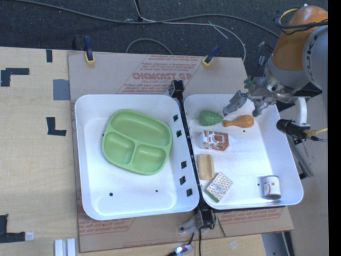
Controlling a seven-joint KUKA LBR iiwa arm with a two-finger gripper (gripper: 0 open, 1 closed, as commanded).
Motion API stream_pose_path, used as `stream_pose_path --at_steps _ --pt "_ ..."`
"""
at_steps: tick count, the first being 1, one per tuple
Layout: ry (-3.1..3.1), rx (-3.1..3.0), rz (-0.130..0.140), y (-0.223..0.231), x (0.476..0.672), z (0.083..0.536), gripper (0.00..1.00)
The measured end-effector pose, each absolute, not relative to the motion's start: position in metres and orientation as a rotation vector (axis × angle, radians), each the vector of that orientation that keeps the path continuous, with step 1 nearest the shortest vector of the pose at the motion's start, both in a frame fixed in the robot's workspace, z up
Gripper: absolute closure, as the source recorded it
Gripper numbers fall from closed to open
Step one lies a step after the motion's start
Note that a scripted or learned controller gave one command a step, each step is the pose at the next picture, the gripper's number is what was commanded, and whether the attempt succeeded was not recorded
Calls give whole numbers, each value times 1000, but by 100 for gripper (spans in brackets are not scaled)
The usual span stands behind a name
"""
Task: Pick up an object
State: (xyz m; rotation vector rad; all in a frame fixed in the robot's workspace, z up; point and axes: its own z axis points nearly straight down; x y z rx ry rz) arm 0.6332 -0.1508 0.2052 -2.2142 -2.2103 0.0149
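My gripper [246,106] hangs over the back of the right bin [282,159], open, with its two grey fingers spread apart and nothing between them. Just below it lies an orange-brown toy drumstick [239,122], beside a green leafy toy [210,117] to its left. Further forward in the same bin lie a brown-and-white packet [214,140], a tan bread-like piece [205,166], a small green-patterned box [219,186] and a small silver can [270,186] at the front right.
The left bin [93,185] holds a light green divided plate [137,141]. A black divider [185,148] runs between the bins. Cables cross the dark floor behind the bench, and blue-and-yellow clamps [88,52] hold the cardboard base.
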Motion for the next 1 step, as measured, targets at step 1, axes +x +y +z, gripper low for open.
stream_pose_path --at_steps 1 --pt "-2222 -2219 2 -150 636 214 0"
